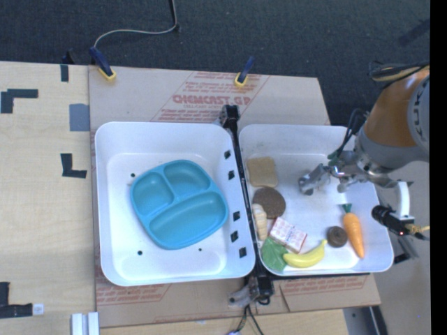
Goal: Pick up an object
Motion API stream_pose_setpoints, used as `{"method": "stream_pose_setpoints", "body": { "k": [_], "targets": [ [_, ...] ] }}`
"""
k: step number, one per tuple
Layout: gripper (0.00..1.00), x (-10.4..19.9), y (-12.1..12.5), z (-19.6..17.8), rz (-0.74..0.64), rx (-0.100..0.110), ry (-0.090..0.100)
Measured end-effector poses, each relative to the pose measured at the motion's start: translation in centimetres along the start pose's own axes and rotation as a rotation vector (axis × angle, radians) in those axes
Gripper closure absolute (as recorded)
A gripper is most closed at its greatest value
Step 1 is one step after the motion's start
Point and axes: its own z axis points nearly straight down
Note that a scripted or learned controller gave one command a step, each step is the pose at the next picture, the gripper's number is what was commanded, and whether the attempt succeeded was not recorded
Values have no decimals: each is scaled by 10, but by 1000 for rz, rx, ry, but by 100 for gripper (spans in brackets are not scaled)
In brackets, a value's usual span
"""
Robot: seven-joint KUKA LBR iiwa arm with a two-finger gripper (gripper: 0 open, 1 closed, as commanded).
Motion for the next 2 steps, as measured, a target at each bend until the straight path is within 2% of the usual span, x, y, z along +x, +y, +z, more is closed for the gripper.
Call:
{"method": "stream_pose_setpoints", "body": {
  "k": [1, 2],
  "targets": [
    [0, 16, 54, 57, 1, 3, 1],
    [0, 44, 107, 64, 0, -3, -1]
  ]
}}
